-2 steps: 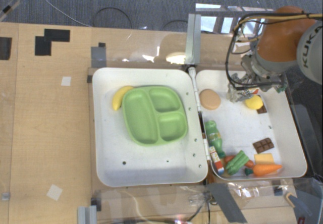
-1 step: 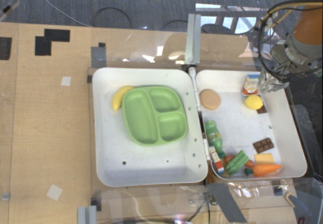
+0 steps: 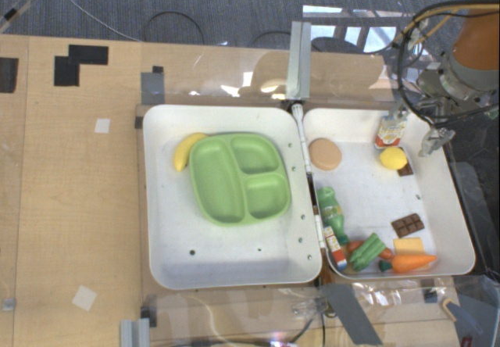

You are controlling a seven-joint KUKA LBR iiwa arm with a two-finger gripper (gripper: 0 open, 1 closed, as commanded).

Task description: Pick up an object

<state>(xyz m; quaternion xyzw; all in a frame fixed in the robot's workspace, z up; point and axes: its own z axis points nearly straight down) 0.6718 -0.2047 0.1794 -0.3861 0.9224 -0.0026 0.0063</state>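
My gripper [image 3: 416, 128] hangs open over the far right corner of the right bin [image 3: 441, 181], with nothing between its fingers. One fingertip [image 3: 400, 114] stands just above a small red-and-white carton [image 3: 388, 133]; the other [image 3: 432, 141] is near the bin's right wall. A yellow lemon [image 3: 393, 158] lies just below and left of the gripper, with a small brown chocolate piece [image 3: 405, 170] against it. A round tan bun [image 3: 324, 154] rests at the bin's far left.
A green bottle [image 3: 330, 209], a chocolate bar [image 3: 407, 223], a cheese block [image 3: 408, 245], a carrot [image 3: 412, 262] and a green vegetable [image 3: 367, 252] crowd the right bin's near side. The left bin [image 3: 168, 244] holds a green divided plate [image 3: 238, 177] and a banana [image 3: 186, 150].
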